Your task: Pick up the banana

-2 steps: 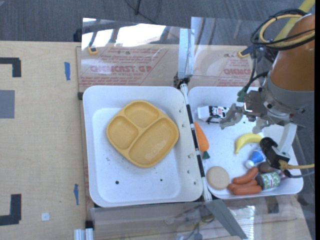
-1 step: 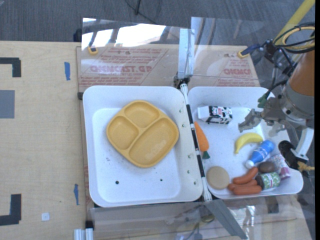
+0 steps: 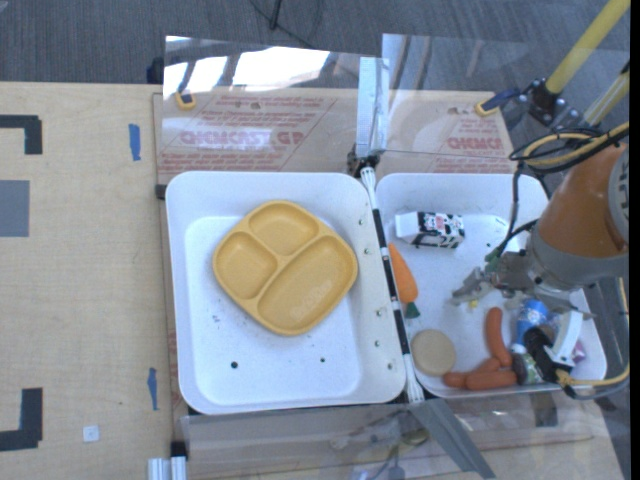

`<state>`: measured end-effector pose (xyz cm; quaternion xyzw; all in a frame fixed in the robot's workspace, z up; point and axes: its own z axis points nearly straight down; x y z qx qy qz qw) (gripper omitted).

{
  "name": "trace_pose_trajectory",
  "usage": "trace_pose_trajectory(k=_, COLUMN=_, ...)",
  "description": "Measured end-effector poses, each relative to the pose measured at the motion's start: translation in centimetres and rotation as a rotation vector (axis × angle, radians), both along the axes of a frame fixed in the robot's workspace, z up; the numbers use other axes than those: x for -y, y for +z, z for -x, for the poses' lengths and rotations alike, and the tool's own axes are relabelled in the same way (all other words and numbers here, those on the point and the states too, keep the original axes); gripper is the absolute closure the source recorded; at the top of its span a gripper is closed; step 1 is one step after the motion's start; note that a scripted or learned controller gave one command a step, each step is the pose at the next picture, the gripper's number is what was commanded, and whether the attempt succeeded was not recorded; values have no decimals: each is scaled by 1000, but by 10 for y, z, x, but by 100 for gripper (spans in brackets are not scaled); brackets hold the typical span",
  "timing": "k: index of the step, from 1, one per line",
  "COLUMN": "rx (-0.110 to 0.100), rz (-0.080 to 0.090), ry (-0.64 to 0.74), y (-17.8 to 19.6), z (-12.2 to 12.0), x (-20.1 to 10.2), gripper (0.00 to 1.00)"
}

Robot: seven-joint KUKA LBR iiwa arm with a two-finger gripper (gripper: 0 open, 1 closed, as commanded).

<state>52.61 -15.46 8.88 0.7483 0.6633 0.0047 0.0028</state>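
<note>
Yellow divided plate (image 3: pixel 286 266) in left bin (image 3: pixel 190 268). End effector (image 3: pixel 478 290) over right bin (image 3: pixel 470 203), near carrot (image 3: pixel 403 274); fingers possibly empty.

At the right edge of the frame the arm (image 3: pixel 585 218) shows a broad orange band above a grey wrist section. Below it sits a darker grey metal gripper (image 3: pixel 478 290) with thin pale fingers (their tips too small to read). Black cables loop along the arm's upper side, toward the upper right.
</note>
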Motion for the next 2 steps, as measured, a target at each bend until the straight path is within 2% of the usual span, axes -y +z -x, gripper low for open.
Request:
trace_pose_trajectory(k=1, rx=-2, rz=6, ry=71, y=-1, z=-74, x=-4, gripper=0)
trace_pose_trajectory(k=2, rx=1, rz=10, ry=70, y=10, z=-75, x=-2, gripper=100)
